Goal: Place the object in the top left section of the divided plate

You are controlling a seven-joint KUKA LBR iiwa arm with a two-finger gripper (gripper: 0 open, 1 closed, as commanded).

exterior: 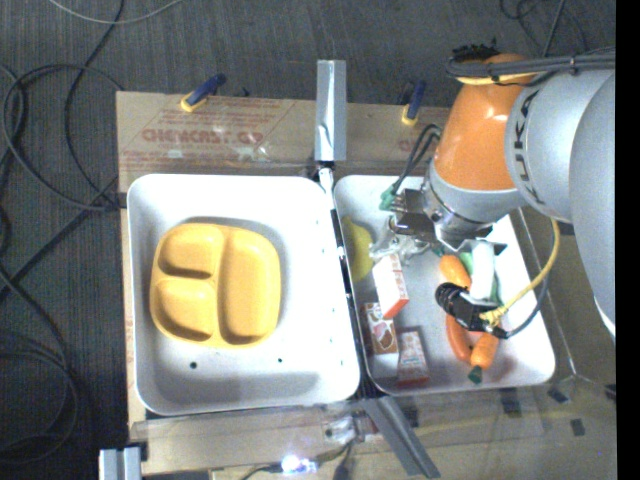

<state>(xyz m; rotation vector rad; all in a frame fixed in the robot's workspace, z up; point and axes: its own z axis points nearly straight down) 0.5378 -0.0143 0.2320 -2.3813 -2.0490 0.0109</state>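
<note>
1. Nearest you, just beside the near end of the red-and-white box, lies a brown carton. A pink carton sits nearer still, close to the near wall of the right bin.
2. Right of the box, two carrots lie side by side. Farther back on that side, an orange piece and a white-and-green item sit partly under the arm.
3. Left of the box, a yellow curved item lies along the wall shared with the left bin. You therefore have things crowding the box on three sides.
4. Across that wall, well left of the box, the divided plate rests in the left bin. White floor shows all round it, and its top left section faces the far left corner.
5. The jaws are at the far end of the box, just above it. The wrist hides them, so you cannot tell whether they are spread or pressed together, or whether they touch the box.
6. You cannot tell which item is the task's object. The box lies closest to the jaws and is well apart from the plate.
</note>
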